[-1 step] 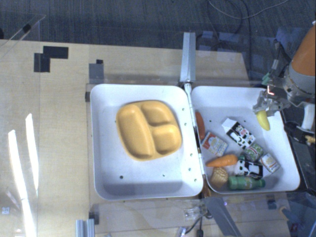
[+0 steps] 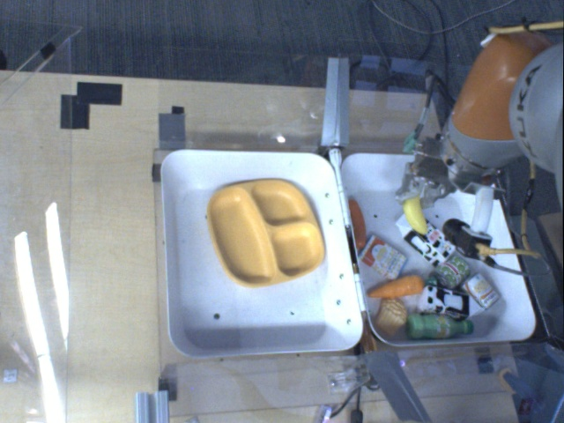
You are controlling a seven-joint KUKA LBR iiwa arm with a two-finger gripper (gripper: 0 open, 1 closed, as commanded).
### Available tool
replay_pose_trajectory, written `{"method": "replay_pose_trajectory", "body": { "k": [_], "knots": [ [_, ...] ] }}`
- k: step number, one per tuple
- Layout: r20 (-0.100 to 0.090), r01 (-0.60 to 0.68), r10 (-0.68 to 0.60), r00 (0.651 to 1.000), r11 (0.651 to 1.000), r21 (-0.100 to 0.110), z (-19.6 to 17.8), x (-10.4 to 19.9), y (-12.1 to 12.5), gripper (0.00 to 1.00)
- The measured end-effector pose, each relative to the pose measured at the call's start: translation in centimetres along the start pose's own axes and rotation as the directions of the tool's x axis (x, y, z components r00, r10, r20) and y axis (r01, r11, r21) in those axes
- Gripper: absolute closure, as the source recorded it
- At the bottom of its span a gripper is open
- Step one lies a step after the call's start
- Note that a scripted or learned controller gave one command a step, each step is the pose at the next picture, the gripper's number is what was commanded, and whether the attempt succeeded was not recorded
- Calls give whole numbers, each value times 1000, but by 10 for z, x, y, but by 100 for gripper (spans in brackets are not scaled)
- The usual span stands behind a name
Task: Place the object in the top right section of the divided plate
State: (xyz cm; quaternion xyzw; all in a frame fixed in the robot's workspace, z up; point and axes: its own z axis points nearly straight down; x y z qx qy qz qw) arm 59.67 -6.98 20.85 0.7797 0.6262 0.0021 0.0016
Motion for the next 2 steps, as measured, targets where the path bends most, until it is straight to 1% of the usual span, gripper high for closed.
{"method": "replay_pose_trajectory", "body": {
  "k": [1, 2],
  "knots": [
    [-1, 218, -218, 976, 976, 1, -5, 81, -27, 100],
    [-1, 420, -420, 908, 908, -1, -29, 129, -65, 100]
  ]
}}
